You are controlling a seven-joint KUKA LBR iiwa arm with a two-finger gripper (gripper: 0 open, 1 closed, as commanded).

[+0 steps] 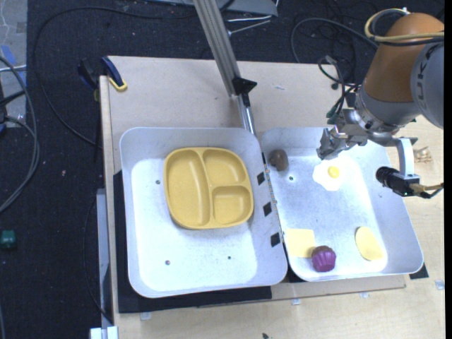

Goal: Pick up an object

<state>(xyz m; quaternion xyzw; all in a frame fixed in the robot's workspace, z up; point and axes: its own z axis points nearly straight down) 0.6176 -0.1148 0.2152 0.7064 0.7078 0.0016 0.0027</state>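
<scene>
Your gripper (330, 147) hangs low over the right bin's (395, 221) far edge, just behind the fried egg (331, 176), likely lining up a grasp; you cannot tell whether it is clenched or released.

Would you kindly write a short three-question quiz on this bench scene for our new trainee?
1. True or false: the yellow tray lies in the right bin.
2. Which item lies nearest the pincer? A) purple toy B) fried egg C) yellow square
3. Fill in: the brown lump sits at the right bin's far ____ corner, as the camera sees it.

Key: 1 false, it lies in the left bin; 2 B; 3 left.
</scene>
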